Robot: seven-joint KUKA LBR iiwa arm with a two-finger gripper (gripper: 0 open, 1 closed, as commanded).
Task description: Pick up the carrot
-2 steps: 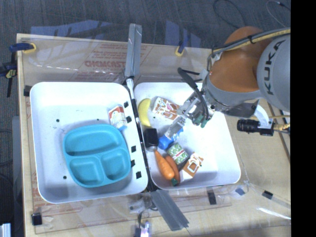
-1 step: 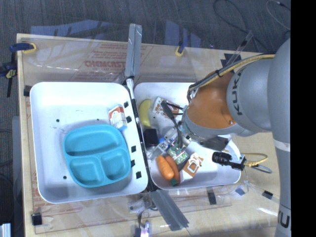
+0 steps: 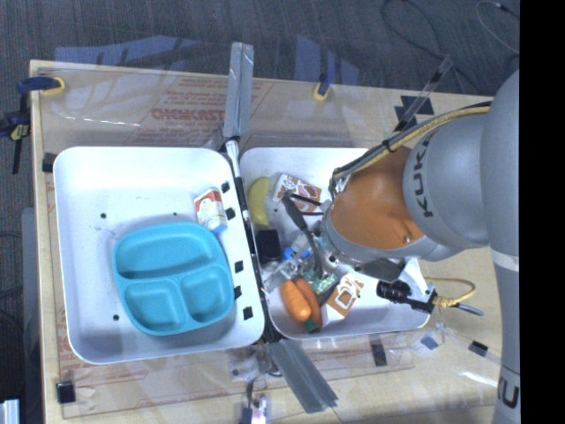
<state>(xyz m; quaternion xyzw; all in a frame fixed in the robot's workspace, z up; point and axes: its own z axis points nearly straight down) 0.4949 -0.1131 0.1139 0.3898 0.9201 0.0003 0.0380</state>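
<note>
The bench (image 3: pixel 132 104) carries two white bins side by side. The left bin (image 3: pixel 88 184) holds a blue divided tray (image 3: pixel 172 276) with three compartments, set toward its near side. A small red-and-white carton (image 3: pixel 209 208) lies just beyond the tray's far right corner, near the wall shared with the other bin.

The right bin (image 3: pixel 388 321) is crowded. The carrot (image 3: pixel 298 300) lies near its front left corner, orange, with its green end pointing toward the front wall. A small orange-and-white packet (image 3: pixel 344 295) lies just right of the carrot. A yellow rounded object (image 3: pixel 259 200) sits at the far left of this bin, with a printed carton (image 3: pixel 296 188) beside it. A dark object (image 3: pixel 267 244) lies between the yellow object and the carrot.

The arm (image 3: pixel 450 184) enters from the right and covers much of the right bin, its orange band (image 3: pixel 371 210) directly above the bin's centre. The gripper (image 3: pixel 309 263) is low over the clutter, just beyond the carrot's far end. Its tip is mixed in with small items there, and whether the jaws are open or closed cannot be told. The carrot lies in full sight on the bin floor and is not seen between any fingers. Whether the gripper touches the carrot cannot be determined.

A grey bar (image 3: pixel 237 91) runs along the divide between the bins at the far side.
</note>
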